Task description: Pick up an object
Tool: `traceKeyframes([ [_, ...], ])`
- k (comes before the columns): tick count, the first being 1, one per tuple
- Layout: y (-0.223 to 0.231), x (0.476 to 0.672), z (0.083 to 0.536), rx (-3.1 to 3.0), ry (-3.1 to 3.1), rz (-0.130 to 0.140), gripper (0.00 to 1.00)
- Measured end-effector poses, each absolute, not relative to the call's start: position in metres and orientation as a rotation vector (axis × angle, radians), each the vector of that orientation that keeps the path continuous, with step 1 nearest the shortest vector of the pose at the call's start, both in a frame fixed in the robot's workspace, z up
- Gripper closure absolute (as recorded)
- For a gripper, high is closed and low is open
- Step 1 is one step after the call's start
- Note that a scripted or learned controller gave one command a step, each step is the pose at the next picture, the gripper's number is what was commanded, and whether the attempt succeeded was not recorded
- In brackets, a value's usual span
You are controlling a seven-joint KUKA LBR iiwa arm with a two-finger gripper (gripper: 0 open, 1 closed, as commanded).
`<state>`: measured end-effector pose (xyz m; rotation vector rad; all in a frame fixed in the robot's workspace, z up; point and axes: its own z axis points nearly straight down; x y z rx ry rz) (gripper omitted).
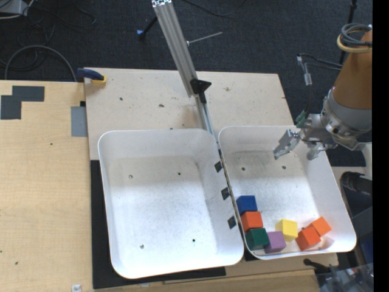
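Approach stage: gripper open and empty, high over right bin, right of frame.
Blocks — blue, yellow, orange — cluster at bin's lower edge; next move calls for travel down-frame, then descent.

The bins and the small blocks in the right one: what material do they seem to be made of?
The bins look like thin molded plastic: smooth white, rounded corners, a soft sheen and dark speckles on the floors. The blocks are solid-colored cubes with matte faces and crisp edges, which suggests painted wood or hard foam; the view does not settle which.
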<state>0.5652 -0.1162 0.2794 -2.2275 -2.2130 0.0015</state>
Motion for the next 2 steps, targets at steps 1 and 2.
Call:
traceKeyframes([
  [1, -0.146, 0.491, 0.326, -2.227, -2.215, 0.001, 0.0],
  [2, -0.19, 0.522, 0.172, -2.218, -2.213, 0.008, 0.0],
])
